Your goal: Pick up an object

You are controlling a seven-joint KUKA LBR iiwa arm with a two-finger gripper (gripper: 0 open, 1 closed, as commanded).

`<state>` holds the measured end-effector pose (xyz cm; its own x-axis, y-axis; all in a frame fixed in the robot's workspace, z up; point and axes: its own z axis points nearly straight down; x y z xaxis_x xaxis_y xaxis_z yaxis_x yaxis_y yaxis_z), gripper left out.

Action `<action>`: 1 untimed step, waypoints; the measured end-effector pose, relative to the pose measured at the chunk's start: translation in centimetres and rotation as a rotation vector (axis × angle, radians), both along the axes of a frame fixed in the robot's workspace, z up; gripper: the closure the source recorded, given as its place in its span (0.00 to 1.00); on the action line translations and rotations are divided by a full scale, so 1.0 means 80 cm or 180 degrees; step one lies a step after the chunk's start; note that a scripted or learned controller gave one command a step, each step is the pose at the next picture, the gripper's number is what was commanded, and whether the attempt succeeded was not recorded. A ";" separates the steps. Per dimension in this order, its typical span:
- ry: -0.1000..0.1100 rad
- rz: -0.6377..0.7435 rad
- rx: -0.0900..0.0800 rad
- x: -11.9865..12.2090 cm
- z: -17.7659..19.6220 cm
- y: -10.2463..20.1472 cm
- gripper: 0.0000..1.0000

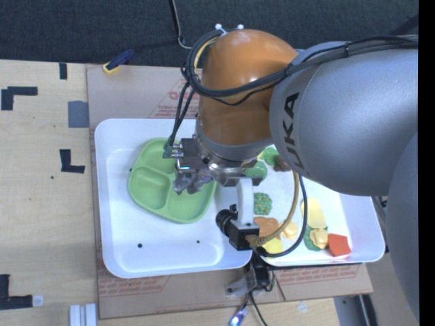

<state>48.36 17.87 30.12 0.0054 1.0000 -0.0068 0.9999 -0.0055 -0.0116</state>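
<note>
Over the left bin (pixel 136 250) you see the hand (pixel 188 180), low above the right part of the green tray (pixel 153 182), close to its rim. The hand sits in shadow under the wrist, so you cannot tell if it is wide or narrow, and you also cannot tell if it touches the tray. The green tray lies in the far half of the left bin, near the wall shared with the right bin (pixel 359 216). It has several compartments, and its right part is hidden under the hand.

The arm (pixel 353 114) comes in from the right, and its orange band (pixel 238 66) covers the middle of both bins.

Beside the arm, in the right bin, you find small things lying close together: a green speckled piece (pixel 262 201), an orange piece (pixel 266 224) just in front of it, a yellow piece (pixel 315 214), a small green piece (pixel 316 239) and a red-orange block (pixel 338 244) near the front corner.

Both bins stand on a brown cardboard sheet (pixel 122 94), which lies on the pale surface (pixel 41 202). A small yellow and blue thing (pixel 119 60) lies at the far edge of the surface, well apart from the bins.
</note>
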 end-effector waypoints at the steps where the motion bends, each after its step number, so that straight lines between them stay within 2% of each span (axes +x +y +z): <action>1: -0.0075 0.0010 0.0028 0.027 0.151 -0.049 1.00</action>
<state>50.51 13.94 42.17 0.0024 1.0000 0.0021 0.9999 -0.0024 0.0120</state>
